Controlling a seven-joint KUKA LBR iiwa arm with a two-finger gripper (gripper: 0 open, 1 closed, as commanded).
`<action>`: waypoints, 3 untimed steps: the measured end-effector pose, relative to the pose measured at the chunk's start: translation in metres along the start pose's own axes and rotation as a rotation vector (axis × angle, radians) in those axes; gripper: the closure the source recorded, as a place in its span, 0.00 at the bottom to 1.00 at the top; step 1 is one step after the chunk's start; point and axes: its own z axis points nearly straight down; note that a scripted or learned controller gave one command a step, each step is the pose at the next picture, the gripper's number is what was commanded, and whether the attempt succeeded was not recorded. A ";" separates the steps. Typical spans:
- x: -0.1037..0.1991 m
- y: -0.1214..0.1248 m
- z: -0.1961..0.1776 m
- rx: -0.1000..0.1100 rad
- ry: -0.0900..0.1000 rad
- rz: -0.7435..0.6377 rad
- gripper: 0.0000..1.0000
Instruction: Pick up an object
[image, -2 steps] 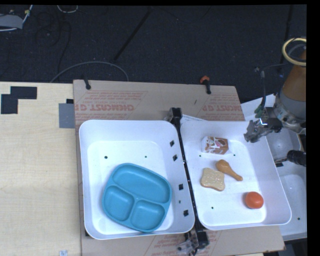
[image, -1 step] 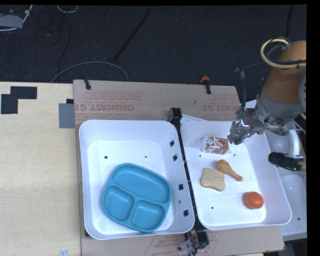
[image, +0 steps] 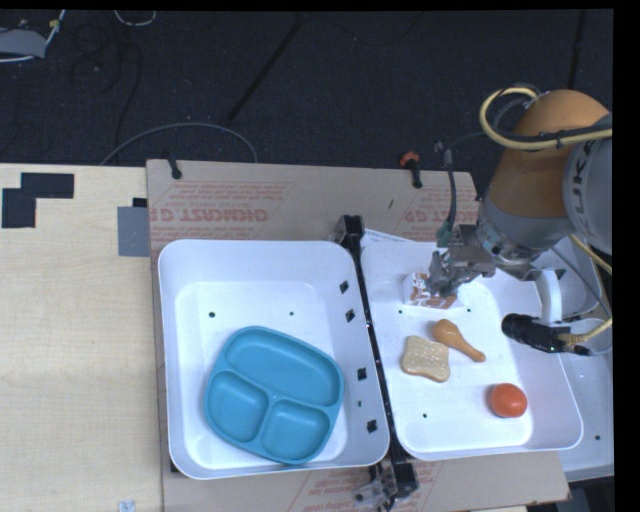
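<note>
My gripper (image: 440, 287) reaches down into the back of the right bin (image: 560, 420), right over a small brown and white thing (image: 424, 295) that lies on the bin floor. Whether the fingers touch it is hidden by the gripper body. In front of it lie a tan chicken drumstick (image: 457, 339), a slice of toast (image: 426, 360) and a red tomato (image: 508, 400), all apart from the gripper.
The left bin (image: 180, 290) holds a blue divided plate (image: 273, 393). A black divider (image: 362, 340) runs between the two bins. The grey arm with its orange band (image: 545, 150) comes in from the upper right.
</note>
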 end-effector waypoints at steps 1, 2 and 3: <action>0.049 -0.015 -0.010 -0.001 0.000 0.000 1.00; 0.092 -0.023 -0.007 0.001 0.000 0.000 1.00; 0.137 -0.036 0.003 0.001 -0.001 0.001 1.00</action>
